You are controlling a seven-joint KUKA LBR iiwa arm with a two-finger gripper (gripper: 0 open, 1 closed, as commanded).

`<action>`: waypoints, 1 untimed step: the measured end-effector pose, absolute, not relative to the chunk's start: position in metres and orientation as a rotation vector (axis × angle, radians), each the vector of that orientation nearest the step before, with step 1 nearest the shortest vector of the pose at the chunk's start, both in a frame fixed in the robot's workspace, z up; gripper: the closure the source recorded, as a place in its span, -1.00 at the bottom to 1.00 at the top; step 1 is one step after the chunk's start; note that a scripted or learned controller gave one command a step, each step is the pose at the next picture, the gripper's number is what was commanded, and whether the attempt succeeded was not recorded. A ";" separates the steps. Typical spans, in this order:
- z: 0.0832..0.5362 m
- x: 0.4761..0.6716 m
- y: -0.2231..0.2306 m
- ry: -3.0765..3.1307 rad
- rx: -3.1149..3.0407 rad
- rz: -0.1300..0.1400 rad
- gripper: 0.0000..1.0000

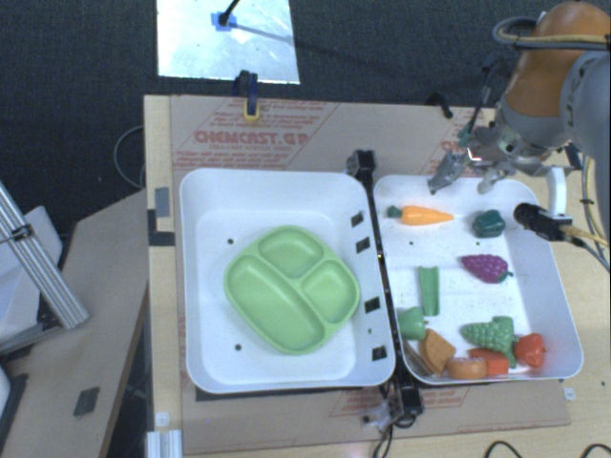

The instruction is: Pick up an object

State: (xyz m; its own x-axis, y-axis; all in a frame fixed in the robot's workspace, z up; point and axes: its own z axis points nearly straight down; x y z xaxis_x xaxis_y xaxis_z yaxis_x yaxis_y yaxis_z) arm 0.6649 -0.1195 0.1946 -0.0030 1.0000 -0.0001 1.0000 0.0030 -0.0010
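camera view: fingers [465,176] hang spread apart at the far edge of the right bin [558,284], nothing between them.
nearest thing: carrot [425,216], just below and slightly left of the fingers, apart from them.
carrot axis: long axis runs left to right, leafy end at left.
other candidate: dark green pepper [488,223], below and slightly right of the fingers.
judged move: a short drop toward the carrot, closing across its width.
writing: red "CHEMCAST" on the board [263,134] covering the desk; the rest is unclear.
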 end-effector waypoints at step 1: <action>0.196 0.666 -0.119 -2.226 -2.219 -0.001 -1.00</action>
